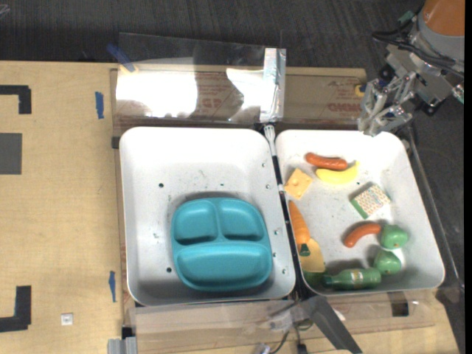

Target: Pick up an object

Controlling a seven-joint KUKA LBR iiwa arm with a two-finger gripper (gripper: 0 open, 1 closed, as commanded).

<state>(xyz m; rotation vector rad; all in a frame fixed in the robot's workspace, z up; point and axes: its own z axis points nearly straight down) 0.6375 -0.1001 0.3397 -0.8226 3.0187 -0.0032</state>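
gripper (pixel 380 116) hangs over the far right corner of the right bin (pixel 424 198), holding nothing; whether its fingers are spread or closed, i cannot tell. nearest toys are a red sausage (pixel 325 160) and a banana (pixel 336 173), below and left of it. left bin (pixel 140 198) holds a teal divided tray (pixel 220 243).

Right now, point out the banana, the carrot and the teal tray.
banana (pixel 337 174), camera view, middle of its curved body.
carrot (pixel 299 226), camera view, middle of its orange length.
teal tray (pixel 221 265), camera view, its large lower compartment.
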